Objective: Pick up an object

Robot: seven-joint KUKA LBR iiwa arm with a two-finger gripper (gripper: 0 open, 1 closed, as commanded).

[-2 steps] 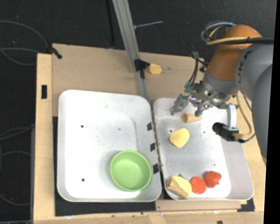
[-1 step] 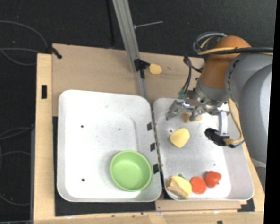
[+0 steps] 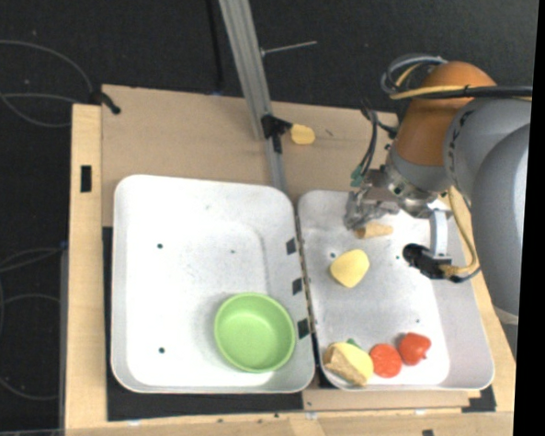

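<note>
My gripper [image 3: 362, 216] hangs over the far left part of the right bin [image 3: 451, 316], pointing down. A small tan piece [image 3: 378, 231] lies right at its tip, touching or just under it; I cannot tell whether it is gripped. Closer to the front of this bin, a pale yellow rounded object [image 3: 349, 268] lies apart from the gripper. Along the bin's front edge sit a yellow and tan object [image 3: 350, 363] and two red ones [image 3: 385, 359] [image 3: 415, 347].
A green bowl [image 3: 254, 331] stands at the front right of the left bin [image 3: 160, 252]. A slanted metal post [image 3: 249, 73] rises behind the bins, with a small yellow item [image 3: 302, 134] on the bench beside it. A black fitting [image 3: 426, 260] hangs off the wrist.
</note>
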